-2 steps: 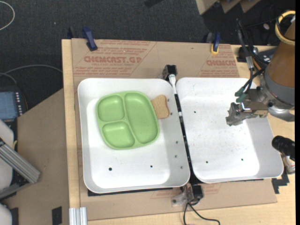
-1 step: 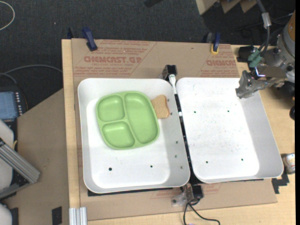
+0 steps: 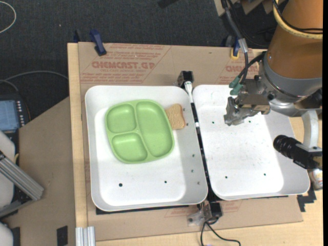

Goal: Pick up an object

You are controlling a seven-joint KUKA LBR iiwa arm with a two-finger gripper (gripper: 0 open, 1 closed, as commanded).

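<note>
The brown board [image 3: 154, 60] under the two white bins has red letters printed on it. On the far left part, just past the left bin [image 3: 102, 188], the big red word reads "CHEMCAST G P" (the last letters are a bit faint). A line of much smaller red print runs above that word and another below it, but both are too tiny to read. More red print sits on the far right part of the board, near the arm [image 3: 297, 40], and it cannot be read.
</note>
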